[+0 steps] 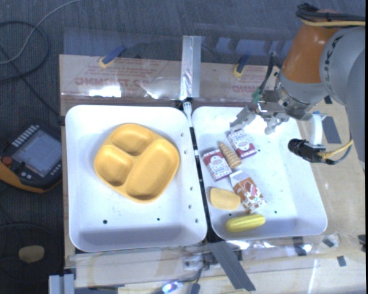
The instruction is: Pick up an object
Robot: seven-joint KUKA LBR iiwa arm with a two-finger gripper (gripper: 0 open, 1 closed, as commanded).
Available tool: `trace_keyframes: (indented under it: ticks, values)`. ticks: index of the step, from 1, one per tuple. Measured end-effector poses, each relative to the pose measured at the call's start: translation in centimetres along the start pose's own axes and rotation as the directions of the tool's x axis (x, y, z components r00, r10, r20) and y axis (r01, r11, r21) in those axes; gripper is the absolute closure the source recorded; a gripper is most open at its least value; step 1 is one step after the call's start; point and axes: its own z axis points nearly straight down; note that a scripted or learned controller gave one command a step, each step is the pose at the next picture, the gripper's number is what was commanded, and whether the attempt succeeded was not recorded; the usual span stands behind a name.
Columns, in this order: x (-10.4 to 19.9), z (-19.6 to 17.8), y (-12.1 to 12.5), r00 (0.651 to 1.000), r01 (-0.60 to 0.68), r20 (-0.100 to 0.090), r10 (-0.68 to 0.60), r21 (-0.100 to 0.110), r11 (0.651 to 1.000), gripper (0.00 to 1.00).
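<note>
Camera view has my claw [259, 116] hanging over the far part of the right bin [294, 182], fingers spread apart with nothing between them, one tip just beside a small red-and-white packet [241, 143]. Close by lie a ridged tan stick [230, 156], a second red-and-white packet [216, 165], a third orange-red packet [249, 193], a pale yellow wedge [224, 198] and a yellow banana-shaped piece [245, 223] near the front wall. Across the divider, the left bin [86, 219] carries a yellow three-section plate [136, 162], and a handheld pendant [26, 158] sits on the floor further left
</note>
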Motion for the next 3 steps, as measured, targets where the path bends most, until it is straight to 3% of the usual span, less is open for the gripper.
trace_keyframes:
  ticks: [1,2,3]
  values:
    - [-1.2,10.5,1.9,0.974,0.225,0.001,-0.225,-0.002,0.974,0.0]
    - [-1.3,9.6,2.0,0.974,0.225,0.0,-0.225,-0.003,0.974,1.0]
    - [3.6,1.5,3.7,0.96,0.279,0.002,-0.279,-0.002,0.96,1.0]
